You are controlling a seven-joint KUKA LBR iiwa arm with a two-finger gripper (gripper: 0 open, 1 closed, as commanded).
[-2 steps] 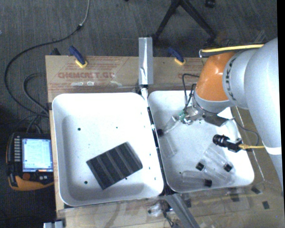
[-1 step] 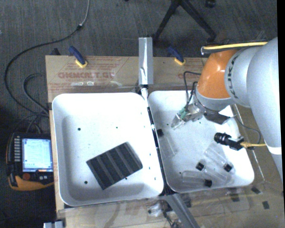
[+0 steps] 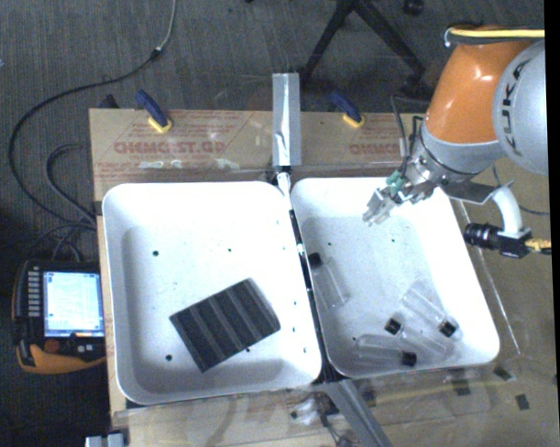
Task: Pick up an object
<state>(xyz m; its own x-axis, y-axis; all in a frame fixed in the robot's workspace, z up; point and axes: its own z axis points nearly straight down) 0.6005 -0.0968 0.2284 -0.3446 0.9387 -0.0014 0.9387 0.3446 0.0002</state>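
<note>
the arm point(image 3: 482, 92), grey with an orange band, reaches in from the right and holds its jaws point(image 3: 382, 205) over the upper part of the right bin point(image 3: 484, 298), above bare white floor; whether the jaws are open or closed cannot be told at this size, and nothing is seen between them. candidate objects lie apart in the two bins. a dark ribbed block point(image 3: 225, 323) rests flat and skewed in the lower middle of the left bin point(image 3: 117, 269), with open floor on all sides and well clear of the walls, which would favour a top-down approach. several clear plastic pieces with small black caps point(image 3: 419, 330) lie clustered in the lower part of the right bin, some near the front wall; their transparency makes outlines hard to read, and one more clear piece point(image 3: 326, 285) lies just beside the central divider. the jaws are nearer to this cluster than to the block, so the pick is judged not yet begun. the shared rim between the bins and the sloped walls limit sideways approach; the surface point(image 3: 213, 147) beyond carries clamps point(image 3: 152, 110) at its far edge.
</note>
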